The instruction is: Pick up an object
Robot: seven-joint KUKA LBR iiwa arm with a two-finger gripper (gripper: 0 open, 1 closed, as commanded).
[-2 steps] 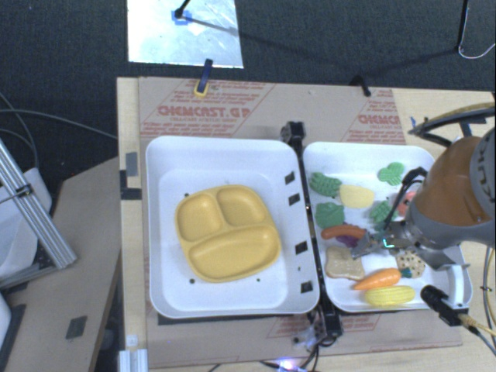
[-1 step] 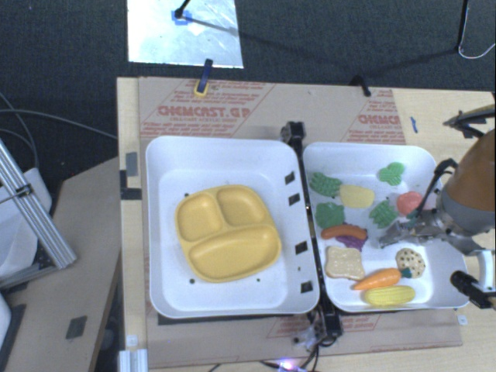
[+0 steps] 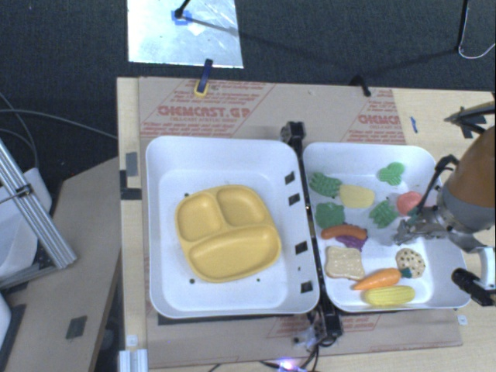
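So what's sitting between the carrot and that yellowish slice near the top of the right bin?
In the camera view, between the carrot and the pale yellow slice lie a hot dog, a purple piece and a slice of toast.

Bench (image 3: 132, 208) under two white bins (image 3: 167, 169)

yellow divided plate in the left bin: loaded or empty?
Empty. The yellow plate lies flat in the left bin, all three compartments bare; the toy food sits in the right bin.
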